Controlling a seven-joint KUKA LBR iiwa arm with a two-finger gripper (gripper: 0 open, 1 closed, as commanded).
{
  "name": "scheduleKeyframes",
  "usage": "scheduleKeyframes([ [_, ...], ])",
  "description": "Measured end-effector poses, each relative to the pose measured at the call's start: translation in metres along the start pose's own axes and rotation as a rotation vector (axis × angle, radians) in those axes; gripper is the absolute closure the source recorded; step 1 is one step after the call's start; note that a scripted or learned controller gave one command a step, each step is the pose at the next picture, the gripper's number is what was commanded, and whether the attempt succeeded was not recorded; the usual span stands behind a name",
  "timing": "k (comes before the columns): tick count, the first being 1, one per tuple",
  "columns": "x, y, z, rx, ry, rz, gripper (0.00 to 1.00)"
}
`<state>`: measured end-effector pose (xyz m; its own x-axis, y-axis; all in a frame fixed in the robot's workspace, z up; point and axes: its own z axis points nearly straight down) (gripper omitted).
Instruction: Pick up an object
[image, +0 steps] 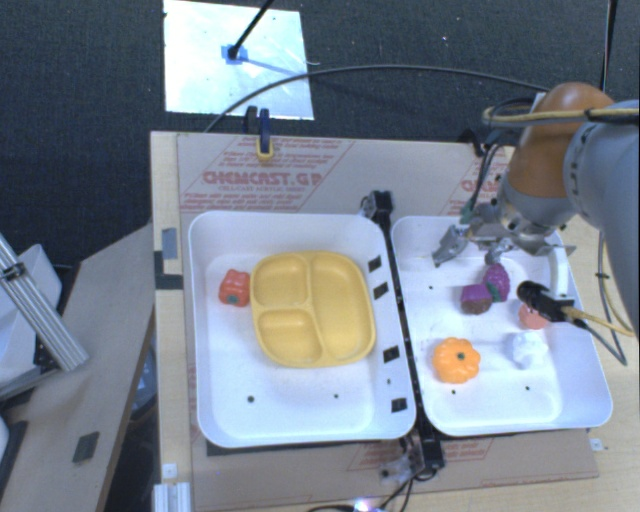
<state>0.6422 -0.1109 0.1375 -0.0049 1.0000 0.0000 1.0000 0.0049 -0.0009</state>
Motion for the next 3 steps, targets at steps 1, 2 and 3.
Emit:
scheduleKeyframes([
  [1, 0.001, 0.0, 0.052, 0.001, 0.0, 0.002, 0.0],
  [2, 0.0, 0.002, 0.038, -0.006, -0.001, 0.001, 1.0],
  [3, -0.005, 0.011, -0.023, -0.009, -0.002, 0.001, 1.0],
])
